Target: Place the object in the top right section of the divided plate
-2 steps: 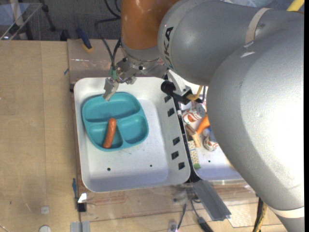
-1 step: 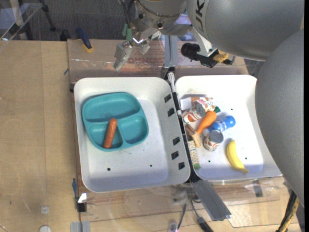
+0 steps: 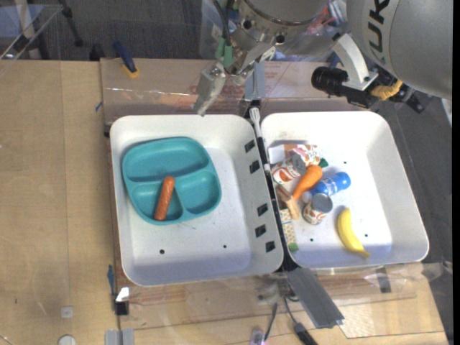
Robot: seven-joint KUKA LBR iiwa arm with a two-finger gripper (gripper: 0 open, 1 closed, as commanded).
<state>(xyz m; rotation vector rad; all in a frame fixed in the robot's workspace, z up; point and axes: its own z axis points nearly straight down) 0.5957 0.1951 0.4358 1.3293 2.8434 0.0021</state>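
Observation:
A teal divided plate (image 3: pixel 169 176) lies in the left bin (image 3: pixel 237 246). An orange-brown sausage (image 3: pixel 164 197) rests in the plate's lower left section, crossing toward the divider. The plate's other sections hold nothing. My gripper (image 3: pixel 230 86) hangs above the far rim between the two bins, well past the plate's top right. Its two grey fingers (image 3: pixel 208 86) stand spread apart with nothing between them.
The right bin (image 3: pixel 399 192) holds a pile: a carrot (image 3: pixel 307 180), a banana (image 3: pixel 351 231), a blue can (image 3: pixel 333 184), a small tin (image 3: pixel 317 207) and crumpled packets (image 3: pixel 296 157). A black clip rail (image 3: pixel 259 192) runs between the bins. The arm's bulk looms at the top right.

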